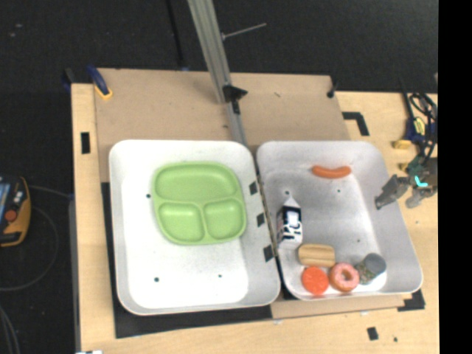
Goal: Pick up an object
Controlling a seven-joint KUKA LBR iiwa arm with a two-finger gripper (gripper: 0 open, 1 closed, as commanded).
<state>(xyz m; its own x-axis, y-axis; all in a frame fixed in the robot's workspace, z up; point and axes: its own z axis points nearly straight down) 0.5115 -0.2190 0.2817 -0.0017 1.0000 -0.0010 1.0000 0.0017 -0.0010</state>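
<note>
Camera view, looking down at a slant: two white bins side by side on a wooden bench. Left bin (133, 271) holds a green divided plate (199, 201), three compartments, lying flat near the bin's middle.

Right bin (346, 153) holds all the loose items. Orange-red sausage (331, 171) lies near the far wall, apart from the rest. White and black bottle (290, 222) sits close to the bin's left wall, about halfway down. Tan bun (316, 254) is just below the bottle. Along the near wall, in a row: red-orange ball (315, 280), pink donut (344, 276) touching it, then a grey round object (371, 265) just beside the donut; possibly a lid or cap, too blurred to tell.

Gripper (391, 192) is at the right bin's right rim, small and dark against the bench edge, well apart from the sausage and from the near-wall row. Open or closed: cannot tell at this resolution. No item visibly in contact with it.

Grey metal post (210, 43) rises behind the bins, between them.
</note>
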